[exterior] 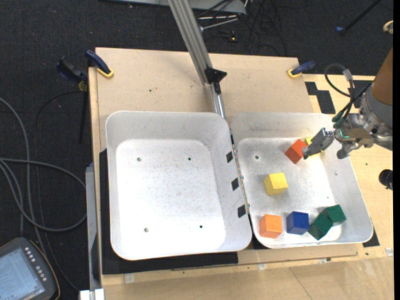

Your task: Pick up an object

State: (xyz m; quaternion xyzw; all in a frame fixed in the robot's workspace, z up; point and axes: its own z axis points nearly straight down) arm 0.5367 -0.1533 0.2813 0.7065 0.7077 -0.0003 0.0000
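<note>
Near the right bin's far right corner, the grey two-finger gripper pinches a red-orange block lifted clear, while yellow, orange, blue and green blocks lie below.

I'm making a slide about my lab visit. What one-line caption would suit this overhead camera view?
Robot gripper reaches beside a red block in the right bin, near yellow, orange, blue and green blocks.
</note>
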